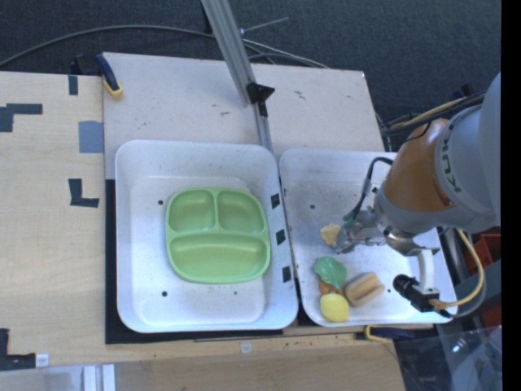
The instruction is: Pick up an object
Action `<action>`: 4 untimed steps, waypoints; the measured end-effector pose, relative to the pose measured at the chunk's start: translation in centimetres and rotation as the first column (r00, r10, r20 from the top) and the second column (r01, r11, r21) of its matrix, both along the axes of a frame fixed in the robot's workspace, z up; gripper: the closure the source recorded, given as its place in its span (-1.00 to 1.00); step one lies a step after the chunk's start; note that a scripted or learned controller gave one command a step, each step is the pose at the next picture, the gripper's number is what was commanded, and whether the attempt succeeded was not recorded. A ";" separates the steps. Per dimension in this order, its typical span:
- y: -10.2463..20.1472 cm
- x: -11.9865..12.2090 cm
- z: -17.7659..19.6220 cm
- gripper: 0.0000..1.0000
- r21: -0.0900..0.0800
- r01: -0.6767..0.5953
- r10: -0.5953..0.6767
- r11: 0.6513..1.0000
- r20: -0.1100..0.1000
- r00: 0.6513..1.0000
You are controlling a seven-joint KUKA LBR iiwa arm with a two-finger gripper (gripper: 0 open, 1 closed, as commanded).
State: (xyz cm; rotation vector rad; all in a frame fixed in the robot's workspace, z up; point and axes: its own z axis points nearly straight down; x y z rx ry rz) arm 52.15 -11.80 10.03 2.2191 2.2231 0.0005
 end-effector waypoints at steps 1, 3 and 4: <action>-0.7 0.1 4.4 1.00 -0.001 0.002 -0.002 1.000 0.001 1.000; -0.4 0.4 16.9 1.00 -0.001 0.000 0.000 1.000 0.005 1.000; 5.1 0.3 17.0 1.00 0.002 -0.005 0.005 1.000 -0.002 1.000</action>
